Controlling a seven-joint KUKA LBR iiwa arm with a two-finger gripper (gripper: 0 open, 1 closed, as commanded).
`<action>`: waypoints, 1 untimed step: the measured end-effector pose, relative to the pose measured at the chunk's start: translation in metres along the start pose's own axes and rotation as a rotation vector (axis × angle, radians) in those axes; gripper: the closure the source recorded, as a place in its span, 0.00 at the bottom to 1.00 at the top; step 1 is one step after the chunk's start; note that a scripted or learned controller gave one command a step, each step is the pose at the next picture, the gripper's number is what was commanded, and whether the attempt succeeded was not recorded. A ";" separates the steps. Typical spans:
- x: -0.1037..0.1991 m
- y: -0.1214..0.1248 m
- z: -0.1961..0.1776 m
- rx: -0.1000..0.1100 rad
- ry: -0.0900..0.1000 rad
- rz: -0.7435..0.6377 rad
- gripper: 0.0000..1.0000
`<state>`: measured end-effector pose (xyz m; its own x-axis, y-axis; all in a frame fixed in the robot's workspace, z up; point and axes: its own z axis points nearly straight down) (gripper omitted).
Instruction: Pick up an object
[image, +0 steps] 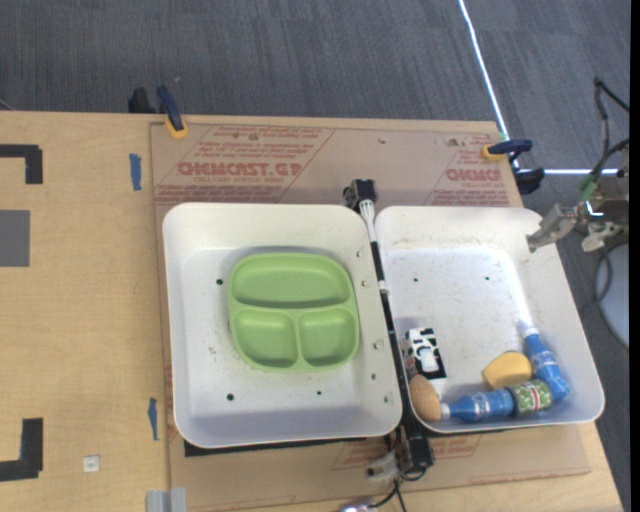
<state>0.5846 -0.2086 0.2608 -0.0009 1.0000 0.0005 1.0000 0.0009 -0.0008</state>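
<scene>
The gripper (578, 222) sits at the view's right edge, just beside the far right corner of the right bin (450, 250), with nothing seen in it; whether it is spread or closed cannot be told, as it is small and blurred there. The things to pick lie bunched in the near part of the right bin, well apart from the gripper: a blue bottle (482, 405) on its side along the near wall, a second blue bottle (545, 365) slanted by the right wall, a yellow lump (507, 370) between them, a tan lump (425, 398) touching the first bottle's left end, and a black-and-white item (424, 352) just behind it. The left bin (190, 300) holds a green tray (295, 310) with three compartments, lying flat. Both bins rest on a printed board (250, 165).
</scene>
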 end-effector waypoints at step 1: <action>0.001 -0.072 0.085 0.000 0.000 -0.030 0.00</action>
<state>0.5122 -0.2075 0.1757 -0.0306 0.9995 0.0000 0.9995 0.0306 -0.0006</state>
